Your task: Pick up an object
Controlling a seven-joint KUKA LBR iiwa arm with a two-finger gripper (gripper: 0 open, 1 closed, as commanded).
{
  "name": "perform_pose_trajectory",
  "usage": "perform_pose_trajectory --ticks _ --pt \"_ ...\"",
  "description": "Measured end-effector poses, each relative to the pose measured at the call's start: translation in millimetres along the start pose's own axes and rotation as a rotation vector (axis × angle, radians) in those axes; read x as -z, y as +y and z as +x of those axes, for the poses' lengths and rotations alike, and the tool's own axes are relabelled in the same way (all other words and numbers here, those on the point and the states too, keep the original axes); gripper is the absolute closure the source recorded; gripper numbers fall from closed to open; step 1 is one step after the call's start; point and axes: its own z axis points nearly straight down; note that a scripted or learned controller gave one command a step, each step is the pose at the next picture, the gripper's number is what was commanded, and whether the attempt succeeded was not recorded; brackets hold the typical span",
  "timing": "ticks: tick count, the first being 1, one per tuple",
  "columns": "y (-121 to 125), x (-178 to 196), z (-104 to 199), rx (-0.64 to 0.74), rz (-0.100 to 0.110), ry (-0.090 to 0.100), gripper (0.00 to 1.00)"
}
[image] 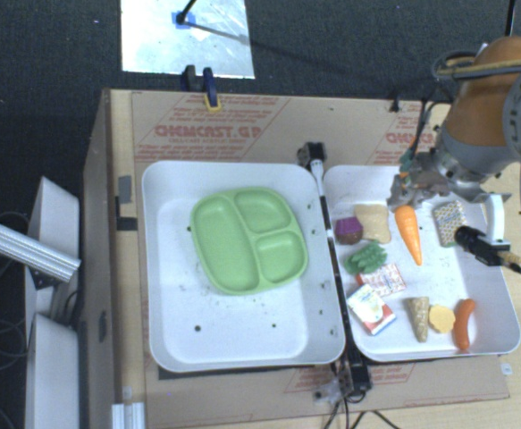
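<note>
From above, you see the gripper [409,189] low over the right bin [488,329], just at the carrot's [408,231] top end; you cannot tell whether its fingers are apart. The left bin [166,329] holds a green tray [247,239]

Two white bins sit side by side: the left bin [166,329] and the right bin [497,324]. The left one holds one green divided plate [247,239]. The right one holds about ten small things, among them one carrot [408,231], one sausage [462,323], one broccoli piece [366,258] and one purple piece [348,231].
</note>
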Motion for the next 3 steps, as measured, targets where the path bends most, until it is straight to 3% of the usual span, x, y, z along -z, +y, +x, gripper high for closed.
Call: perform_pose_trajectory --ticks 1,2,3 --pt "-48 28 39 0.0 0.004 0.0 1.0" --pt "-98 35 41 -0.004 0.004 0.0 1.0" --pt "-120 54 128 -0.001 0.004 0.002 1.0"
